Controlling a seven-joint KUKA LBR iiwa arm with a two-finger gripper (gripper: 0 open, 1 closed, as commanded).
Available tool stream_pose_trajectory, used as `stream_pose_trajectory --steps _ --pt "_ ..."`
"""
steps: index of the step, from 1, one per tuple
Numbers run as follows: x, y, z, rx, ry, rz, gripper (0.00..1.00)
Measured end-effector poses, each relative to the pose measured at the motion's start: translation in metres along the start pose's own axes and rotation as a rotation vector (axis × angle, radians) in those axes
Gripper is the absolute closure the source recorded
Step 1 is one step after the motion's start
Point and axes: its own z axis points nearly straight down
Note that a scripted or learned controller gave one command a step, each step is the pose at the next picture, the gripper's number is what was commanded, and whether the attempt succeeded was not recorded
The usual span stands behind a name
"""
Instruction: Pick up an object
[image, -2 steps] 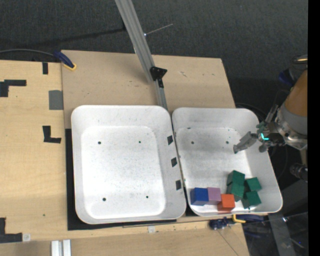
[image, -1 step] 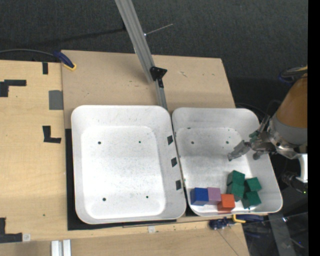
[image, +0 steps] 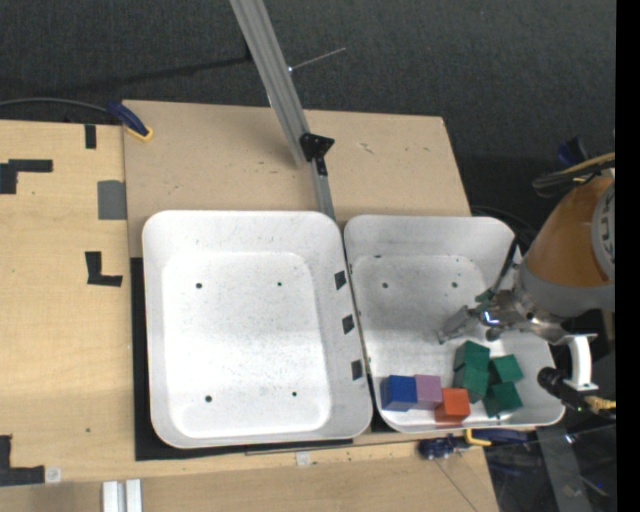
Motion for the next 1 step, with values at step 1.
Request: stream_pose_trajectory --steps 1 --pt "0.0008 -0.0007 0.0169 -0.004 -0.002 0.000 0.00"
